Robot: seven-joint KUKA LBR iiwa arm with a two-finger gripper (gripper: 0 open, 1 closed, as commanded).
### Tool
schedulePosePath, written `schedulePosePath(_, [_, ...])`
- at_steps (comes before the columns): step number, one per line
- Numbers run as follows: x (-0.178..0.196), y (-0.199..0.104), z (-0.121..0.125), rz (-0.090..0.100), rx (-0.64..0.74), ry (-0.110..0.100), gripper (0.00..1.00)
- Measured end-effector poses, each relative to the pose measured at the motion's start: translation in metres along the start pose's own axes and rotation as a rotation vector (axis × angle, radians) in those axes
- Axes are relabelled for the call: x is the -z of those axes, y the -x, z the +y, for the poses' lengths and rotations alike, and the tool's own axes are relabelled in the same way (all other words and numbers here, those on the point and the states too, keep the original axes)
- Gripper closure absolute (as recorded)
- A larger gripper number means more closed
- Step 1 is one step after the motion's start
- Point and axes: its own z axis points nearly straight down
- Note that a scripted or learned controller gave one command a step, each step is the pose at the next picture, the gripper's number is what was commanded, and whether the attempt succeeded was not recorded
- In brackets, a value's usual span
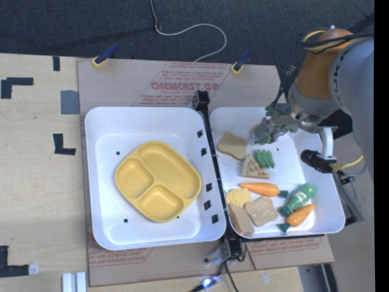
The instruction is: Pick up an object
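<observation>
Two white bins side by side on a cardboard sheet on the bench. Left bin point(97, 163) holds a yellow divided tray point(158, 180), three compartments, sitting flat and a bit rotated. Right bin point(333, 221) holds the toy food: a tan bread slice point(231, 145) near the divider, a wedge-shaped cracker piece point(253, 169) just right of it, a small green leafy piece point(264, 158) touching the wedge's upper edge, a long carrot point(262, 188) lying across the middle, a yellow waffle-like piece point(238, 196) below the carrot's left end, a tan square toast point(262, 211) beside another brown piece at the front wall, a green bottle-shaped item point(299, 198) tilted, and a second smaller carrot point(299, 215) just under it. Arm comes in from the right, orange band up top. Gripper point(266, 131) sits low over the back of the right bin, just above the green leafy piece and right of the bread slice; cannot tell its state from this angle, and nothing is visibly held. Thin white cable point(188, 29) loops on the dark surface behind.
</observation>
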Motion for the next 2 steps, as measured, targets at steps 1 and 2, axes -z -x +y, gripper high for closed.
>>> schedulePosePath(1, [0.050, 0.003, 0.010, -0.001, 0.000, 0.001, 1.00])
schedulePosePath(2, [0.074, 0.003, 0.011, 0.000, -0.001, -0.001, 1.00])
